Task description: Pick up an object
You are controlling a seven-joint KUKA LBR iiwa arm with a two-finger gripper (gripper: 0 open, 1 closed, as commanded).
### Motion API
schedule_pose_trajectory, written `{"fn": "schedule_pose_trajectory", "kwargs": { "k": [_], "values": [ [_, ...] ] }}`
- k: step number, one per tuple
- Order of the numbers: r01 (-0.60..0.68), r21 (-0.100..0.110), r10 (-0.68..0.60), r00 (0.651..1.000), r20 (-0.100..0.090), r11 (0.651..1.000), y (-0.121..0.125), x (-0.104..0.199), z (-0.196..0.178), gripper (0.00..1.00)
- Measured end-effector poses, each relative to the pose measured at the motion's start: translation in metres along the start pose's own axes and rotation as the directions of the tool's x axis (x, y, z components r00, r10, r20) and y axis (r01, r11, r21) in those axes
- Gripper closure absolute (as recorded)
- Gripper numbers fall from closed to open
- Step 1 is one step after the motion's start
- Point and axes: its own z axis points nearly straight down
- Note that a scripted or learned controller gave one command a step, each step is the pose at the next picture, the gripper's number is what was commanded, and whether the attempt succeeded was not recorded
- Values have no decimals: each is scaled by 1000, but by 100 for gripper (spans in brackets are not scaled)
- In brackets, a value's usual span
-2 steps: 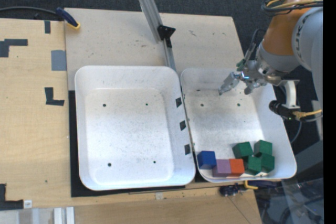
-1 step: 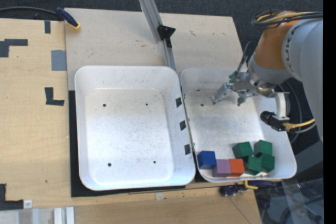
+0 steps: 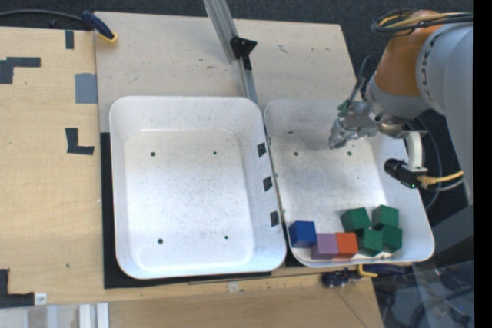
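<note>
Several small blocks lie along the near edge of the right bin [image 3: 323, 173]: a blue one [image 3: 303, 233], a purple one [image 3: 327, 244], an orange one [image 3: 347, 243] and a cluster of green ones [image 3: 374, 227]. My gripper [image 3: 340, 136] hangs over the far right part of this bin, well away from the blocks. Nothing shows between its fingers. The grey arm with its orange band [image 3: 400, 65] comes in from the right.
The left bin [image 3: 184, 180] stands beside the right one, separated by a shared rim with black clips. A slanted metal rail [image 3: 219, 4] crosses the bench at the back. A black cable and connector [image 3: 403, 171] hang by the right bin's right rim.
</note>
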Motion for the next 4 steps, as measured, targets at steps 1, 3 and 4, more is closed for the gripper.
{"fn": "schedule_pose_trajectory", "kwargs": {
  "k": [1, 3, 4],
  "values": [
    [-1, -7, 1, 1000, 1, 1000, 1, 5, -63, 100],
    [-1, -7, 1, 1000, 1, 1000, -5, 0, -167, 100],
    [3, -1, -3, 1000, -1, 1000, -1, 49, -149, 100]
  ]
}}
